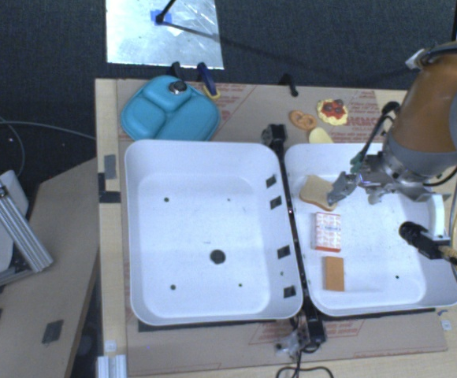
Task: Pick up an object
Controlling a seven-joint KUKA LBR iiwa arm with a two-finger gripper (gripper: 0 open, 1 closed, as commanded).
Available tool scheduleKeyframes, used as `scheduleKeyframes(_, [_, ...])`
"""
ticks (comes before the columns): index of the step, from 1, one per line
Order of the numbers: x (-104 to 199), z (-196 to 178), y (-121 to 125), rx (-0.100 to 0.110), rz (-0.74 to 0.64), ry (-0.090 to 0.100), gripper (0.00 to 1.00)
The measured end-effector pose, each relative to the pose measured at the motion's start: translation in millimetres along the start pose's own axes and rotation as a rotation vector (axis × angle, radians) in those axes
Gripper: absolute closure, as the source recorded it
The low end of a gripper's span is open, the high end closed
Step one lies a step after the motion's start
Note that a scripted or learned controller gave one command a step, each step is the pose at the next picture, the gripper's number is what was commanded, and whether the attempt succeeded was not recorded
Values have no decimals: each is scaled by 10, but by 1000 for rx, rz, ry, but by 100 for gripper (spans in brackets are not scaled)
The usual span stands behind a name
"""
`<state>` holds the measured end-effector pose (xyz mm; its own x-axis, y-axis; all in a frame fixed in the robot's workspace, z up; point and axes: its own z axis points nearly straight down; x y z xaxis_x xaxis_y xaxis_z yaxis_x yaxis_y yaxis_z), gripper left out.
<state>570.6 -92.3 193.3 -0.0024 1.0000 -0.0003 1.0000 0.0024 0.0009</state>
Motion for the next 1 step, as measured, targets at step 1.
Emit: scheduleKeyframes(1, [782, 89, 411, -4, -10, 4, 0])
